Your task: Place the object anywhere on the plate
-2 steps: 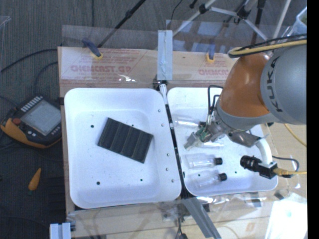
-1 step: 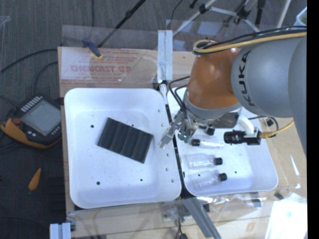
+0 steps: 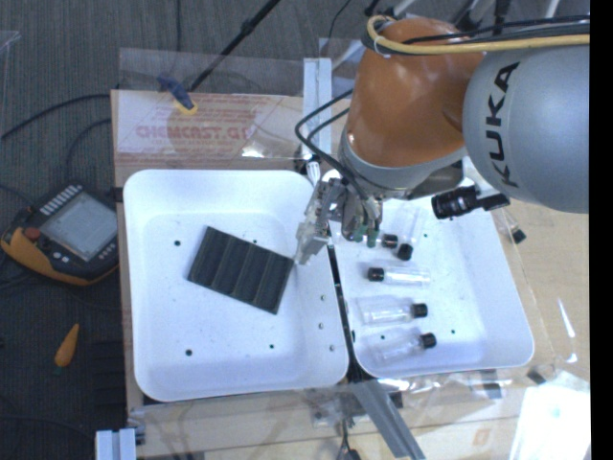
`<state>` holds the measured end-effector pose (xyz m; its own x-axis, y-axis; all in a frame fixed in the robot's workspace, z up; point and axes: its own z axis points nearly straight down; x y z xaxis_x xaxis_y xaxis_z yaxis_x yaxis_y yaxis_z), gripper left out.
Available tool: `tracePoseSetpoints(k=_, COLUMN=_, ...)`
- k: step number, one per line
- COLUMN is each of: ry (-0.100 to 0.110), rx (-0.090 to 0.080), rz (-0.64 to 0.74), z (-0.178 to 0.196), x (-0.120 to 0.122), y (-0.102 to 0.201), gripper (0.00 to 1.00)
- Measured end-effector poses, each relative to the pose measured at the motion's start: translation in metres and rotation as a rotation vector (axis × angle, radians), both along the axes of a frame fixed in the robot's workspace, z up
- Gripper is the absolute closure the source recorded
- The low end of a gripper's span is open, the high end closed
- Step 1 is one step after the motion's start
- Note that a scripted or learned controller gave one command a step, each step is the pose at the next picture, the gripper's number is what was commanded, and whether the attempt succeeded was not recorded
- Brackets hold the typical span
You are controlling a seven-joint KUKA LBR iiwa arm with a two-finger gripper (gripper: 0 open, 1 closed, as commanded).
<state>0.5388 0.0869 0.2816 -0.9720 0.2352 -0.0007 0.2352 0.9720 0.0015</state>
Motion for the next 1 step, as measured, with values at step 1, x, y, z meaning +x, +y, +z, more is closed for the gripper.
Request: tracePoseSetpoints(k=1, ry=-0.002, rx=-0.001, rz=0.28, z=-0.0078, x=0.0936, y=0.0178, gripper=1.0)
